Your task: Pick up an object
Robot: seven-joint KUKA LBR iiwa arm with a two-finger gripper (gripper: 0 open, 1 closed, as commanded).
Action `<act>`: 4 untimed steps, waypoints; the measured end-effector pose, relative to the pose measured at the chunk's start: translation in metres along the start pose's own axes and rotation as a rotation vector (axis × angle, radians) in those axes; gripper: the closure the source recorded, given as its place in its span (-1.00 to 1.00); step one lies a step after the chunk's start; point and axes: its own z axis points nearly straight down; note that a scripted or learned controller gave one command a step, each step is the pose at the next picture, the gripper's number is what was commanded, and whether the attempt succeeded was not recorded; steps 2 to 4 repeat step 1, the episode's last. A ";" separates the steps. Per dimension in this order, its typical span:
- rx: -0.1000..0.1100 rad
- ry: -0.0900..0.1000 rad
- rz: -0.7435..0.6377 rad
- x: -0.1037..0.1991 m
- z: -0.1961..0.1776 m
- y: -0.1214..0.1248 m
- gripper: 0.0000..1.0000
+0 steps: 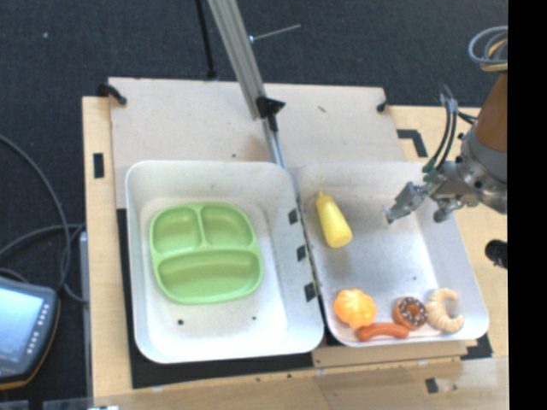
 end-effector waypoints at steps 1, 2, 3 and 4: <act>0.009 -0.001 -0.001 -0.073 0.114 0.008 -1.00; 0.009 -0.001 -0.001 -0.073 0.114 0.008 -1.00; 0.009 -0.001 -0.001 -0.073 0.114 0.008 -1.00; 0.009 -0.001 -0.001 -0.073 0.114 0.008 -1.00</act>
